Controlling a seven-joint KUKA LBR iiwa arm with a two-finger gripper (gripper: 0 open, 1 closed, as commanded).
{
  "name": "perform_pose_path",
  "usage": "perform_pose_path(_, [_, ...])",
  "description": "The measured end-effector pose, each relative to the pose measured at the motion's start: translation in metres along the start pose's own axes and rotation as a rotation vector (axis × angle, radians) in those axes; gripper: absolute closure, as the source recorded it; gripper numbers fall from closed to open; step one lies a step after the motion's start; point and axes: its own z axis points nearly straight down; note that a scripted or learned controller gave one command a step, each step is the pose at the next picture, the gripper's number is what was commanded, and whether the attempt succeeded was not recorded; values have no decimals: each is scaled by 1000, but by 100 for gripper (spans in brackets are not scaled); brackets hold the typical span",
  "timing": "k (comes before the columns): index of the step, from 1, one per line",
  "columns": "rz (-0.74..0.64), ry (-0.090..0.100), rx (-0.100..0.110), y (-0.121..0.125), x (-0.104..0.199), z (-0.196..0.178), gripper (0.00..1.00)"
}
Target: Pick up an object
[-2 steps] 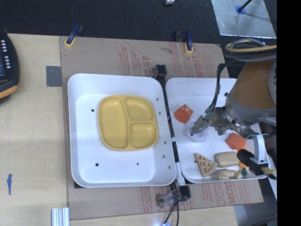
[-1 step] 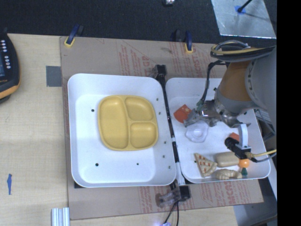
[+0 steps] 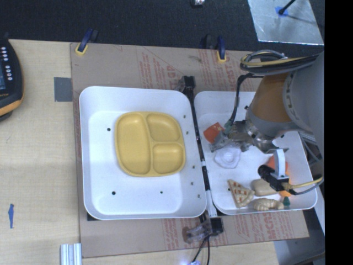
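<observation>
- The grey arm (image 3: pixel 276 101) is reaching in from the right and hanging over the right bin (image 3: pixel 220 99), with its orange band sitting above the wrist.
- The hand (image 3: pixel 227 141) is sitting low over the left part of that bin. From this slanted view I cannot tell whether it is open or closed, or whether it is holding anything.
- An orange block (image 3: pixel 213 132) is lying just beside the hand, towards the wall that the two bins share.
- A clear plastic piece (image 3: pixel 227 158) is lying directly under the hand on the near side. Whether the two are touching cannot be told.
- A waffle-patterned wedge (image 3: pixel 239 192) is resting near the front wall of the right bin, apart from the hand.
- A beige roll (image 3: pixel 261 187) is lying just right of the wedge, and a pale ridged piece (image 3: pixel 266 205) is lying beside it against the front wall.
- The left bin (image 3: pixel 99 148) is holding a yellow divided plate (image 3: pixel 150 143), which is lying flat near its middle, well apart from the hand.
- Both bins are sitting on a cardboard sheet (image 3: pixel 132 65) that is lying on the wooden bench (image 3: pixel 38 164).
- A blue clamp (image 3: pixel 221 47) is gripping the far edge of the sheet.
</observation>
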Motion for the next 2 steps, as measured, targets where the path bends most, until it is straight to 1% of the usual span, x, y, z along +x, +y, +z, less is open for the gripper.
perform_pose_path(1, [-3,-1,-20,74,45,-109,0])
perform_pose_path(2, [8,0,5,-29,17,-100,0])
